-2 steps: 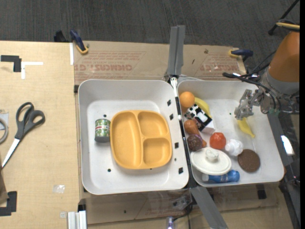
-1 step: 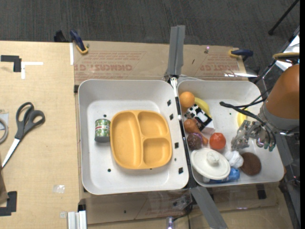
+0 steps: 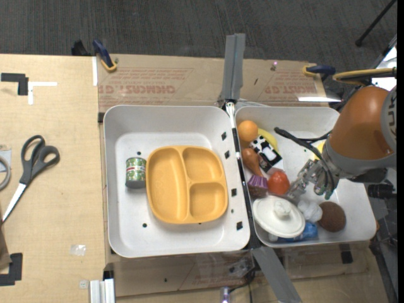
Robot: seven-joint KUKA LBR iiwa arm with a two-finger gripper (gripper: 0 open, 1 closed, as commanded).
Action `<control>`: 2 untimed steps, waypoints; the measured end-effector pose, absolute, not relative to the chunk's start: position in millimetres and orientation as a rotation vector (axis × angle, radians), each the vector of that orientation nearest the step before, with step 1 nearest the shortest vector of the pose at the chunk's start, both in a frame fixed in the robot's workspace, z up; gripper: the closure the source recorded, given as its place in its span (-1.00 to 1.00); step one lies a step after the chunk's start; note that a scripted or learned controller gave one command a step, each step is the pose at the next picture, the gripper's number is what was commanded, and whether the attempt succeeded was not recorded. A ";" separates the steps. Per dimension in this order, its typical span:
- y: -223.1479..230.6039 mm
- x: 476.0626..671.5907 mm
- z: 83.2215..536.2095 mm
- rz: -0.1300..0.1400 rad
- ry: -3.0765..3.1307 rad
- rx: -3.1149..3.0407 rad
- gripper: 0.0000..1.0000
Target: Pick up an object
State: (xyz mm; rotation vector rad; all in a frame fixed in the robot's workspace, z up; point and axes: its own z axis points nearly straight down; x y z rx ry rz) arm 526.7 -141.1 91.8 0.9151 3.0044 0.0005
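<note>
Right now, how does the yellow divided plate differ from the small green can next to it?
The yellow divided plate is wide, flat and lies open side up, showing three compartments; the green can is small and cylindrical, with a printed label. The plate sits near the middle of the left bin; the can sits at the plate's left edge, close to or touching it. Both rest on the floor of that bin, away from the hand, which is over the right bin.

From my remote feed, pale wooden worktop (image 3: 50,232) on the left, scissors (image 3: 28,166) lying on it, brown cardboard sheet (image 3: 170,84) beyond the bins, dark grey carpet floor (image 3: 158,14) far behind, even lighting
</note>
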 end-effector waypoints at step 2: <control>-80.4 594.2 260.7 -0.004 2.674 1.647 -1.00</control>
